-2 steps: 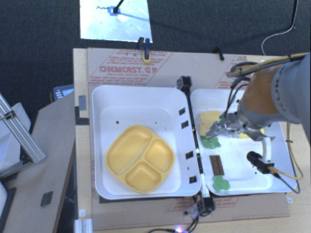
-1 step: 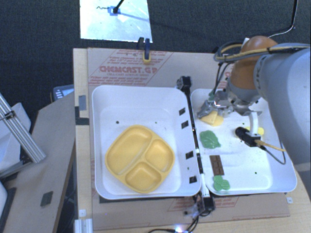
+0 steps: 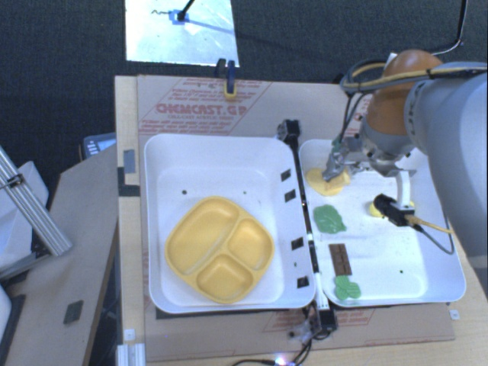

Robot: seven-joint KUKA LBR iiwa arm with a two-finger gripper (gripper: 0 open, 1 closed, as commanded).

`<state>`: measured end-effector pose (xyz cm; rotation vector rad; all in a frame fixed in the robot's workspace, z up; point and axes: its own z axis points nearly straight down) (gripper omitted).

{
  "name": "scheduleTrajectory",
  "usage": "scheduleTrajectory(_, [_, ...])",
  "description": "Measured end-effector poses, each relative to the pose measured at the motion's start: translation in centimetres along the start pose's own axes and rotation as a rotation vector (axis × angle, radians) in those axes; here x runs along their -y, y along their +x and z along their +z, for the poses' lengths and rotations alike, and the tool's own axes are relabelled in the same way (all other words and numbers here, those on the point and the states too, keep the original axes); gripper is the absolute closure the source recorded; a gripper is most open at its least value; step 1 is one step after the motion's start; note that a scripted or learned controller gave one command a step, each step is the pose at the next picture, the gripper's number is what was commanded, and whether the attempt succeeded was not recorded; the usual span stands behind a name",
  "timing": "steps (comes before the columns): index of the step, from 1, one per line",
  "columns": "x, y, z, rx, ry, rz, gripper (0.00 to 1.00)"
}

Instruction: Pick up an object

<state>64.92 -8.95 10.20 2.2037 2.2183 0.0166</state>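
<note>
The tool (image 3: 334, 171) is low in the right bin (image 3: 438, 277), near that bin's far left corner. Its tip meets the upper right edge of a pale yellow piece (image 3: 322, 181) that lies flat on the bin floor. From this slant the tip overlaps the piece, so they look to be touching. I cannot tell how far open the tool is, or whether it grips the piece or only rests on it. The piece has not left the floor of the bin.

The grey arm (image 3: 450, 120) reaches in from the right, its orange band (image 3: 396, 90) above the wrist, and it covers the far right part of the bin.

Three more things lie in the right bin, all apart from the tool. A green piece (image 3: 329, 219) is just in front of the yellow one, with a gap between them. A brown bar (image 3: 340, 259) lies nearer the front, lengthwise along the left wall. A small green piece (image 3: 347, 287) sits just in front of the bar, close to the front left corner.

The left bin (image 3: 164, 158) holds a yellow tray (image 3: 219, 248) with three compartments, set at an angle toward the front. Both bins stand on a cardboard sheet (image 3: 202, 101) with red print, which lies on the table (image 3: 91, 235).
</note>
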Motion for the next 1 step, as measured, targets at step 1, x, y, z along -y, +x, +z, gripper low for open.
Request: scheduleTrajectory(1, [-2.51,9.39,-8.95,-0.007,0.004,-0.008,1.0])
